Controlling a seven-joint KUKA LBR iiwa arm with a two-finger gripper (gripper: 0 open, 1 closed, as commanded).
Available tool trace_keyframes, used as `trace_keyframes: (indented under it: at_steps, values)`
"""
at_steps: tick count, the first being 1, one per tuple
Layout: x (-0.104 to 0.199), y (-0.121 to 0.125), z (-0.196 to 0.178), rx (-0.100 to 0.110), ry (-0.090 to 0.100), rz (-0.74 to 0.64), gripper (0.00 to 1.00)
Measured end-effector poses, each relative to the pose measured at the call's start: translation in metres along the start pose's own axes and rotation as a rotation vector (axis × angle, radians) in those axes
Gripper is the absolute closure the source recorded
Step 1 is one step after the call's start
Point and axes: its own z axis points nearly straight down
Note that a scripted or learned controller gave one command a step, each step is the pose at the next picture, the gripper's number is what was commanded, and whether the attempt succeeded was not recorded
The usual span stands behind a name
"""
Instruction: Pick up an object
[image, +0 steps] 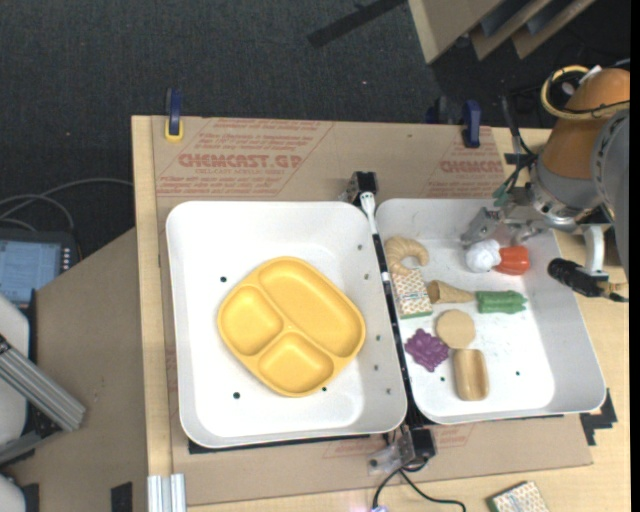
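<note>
The hand (497, 232) is seen lowered over the right bin's (570, 360) far edge, just above a white ball (481, 258) and red piece (513, 261); its finger state cannot be told. A yellow divided plate (290, 325) is centred in the left bin (200, 250).

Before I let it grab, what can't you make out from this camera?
- Pincer in the camera view: fingers blurred and small over the right bin; grip state unreadable.
- White ball and orange piece: contact with pincer unclear.
- Arm: cut off by the right edge.
</note>
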Motion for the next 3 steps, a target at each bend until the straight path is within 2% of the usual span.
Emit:
trace_keyframes:
  at_steps: [1, 2, 3]
  values:
    - [0.093, 0.0, -0.009, 0.005, 0.002, -0.006, 0.0]
    - [0.005, 0.0, 0.001, -0.001, -0.003, 0.001, 0.0]
    - [-0.015, -0.041, -0.001, 0.0, 0.011, -0.005, 0.0]
